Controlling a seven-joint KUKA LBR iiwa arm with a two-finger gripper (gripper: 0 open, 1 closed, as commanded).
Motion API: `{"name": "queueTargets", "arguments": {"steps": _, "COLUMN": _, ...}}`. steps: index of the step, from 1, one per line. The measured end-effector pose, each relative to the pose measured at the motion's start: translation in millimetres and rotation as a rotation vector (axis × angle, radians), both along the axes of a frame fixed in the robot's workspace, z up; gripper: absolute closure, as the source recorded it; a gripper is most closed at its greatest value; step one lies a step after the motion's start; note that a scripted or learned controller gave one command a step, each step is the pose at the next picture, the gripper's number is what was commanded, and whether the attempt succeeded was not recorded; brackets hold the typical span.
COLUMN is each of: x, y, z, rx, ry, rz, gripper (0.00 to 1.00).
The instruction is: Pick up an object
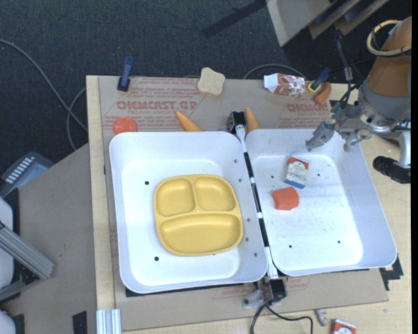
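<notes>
Yellow plate (197,214) sits untouched; tool (333,134), fingers apart and empty, hovers at the right bin's (366,235) far edge, needs dropping onto the carton (297,172).

Worktop (59,196): pale tan surface, overlaid by a brown cardboard sheet (157,104) printed with red lettering. Floor (130,32): dark carpet beyond the far edge, crossed by a thin pale cable (46,68) at left; a beige piece of furniture (313,16) stands at upper right. Lighting: even and soft, with a grey metal bar (26,251) lying at the near left edge.
</notes>
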State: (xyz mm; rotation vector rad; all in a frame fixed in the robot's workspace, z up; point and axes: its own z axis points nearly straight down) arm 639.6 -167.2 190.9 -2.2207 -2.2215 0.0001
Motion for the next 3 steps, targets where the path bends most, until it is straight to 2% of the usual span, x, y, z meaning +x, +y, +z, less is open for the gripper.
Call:
{"name": "queueTargets", "arguments": {"steps": 1, "x": -24.9, "y": 53.8, "z": -106.6, "rx": 0.000, "ry": 0.000, "rz": 0.000, "gripper": 0.00}}
{"name": "queueTargets", "arguments": {"steps": 2, "x": -87.7, "y": 70.7, "z": -106.8, "rx": 0.001, "ry": 0.002, "rz": -0.001, "gripper": 0.00}}
{"name": "queueTargets", "arguments": {"steps": 3, "x": -86.8, "y": 70.9, "z": -96.4, "rx": 0.000, "ry": -0.002, "rz": -0.002, "gripper": 1.00}}
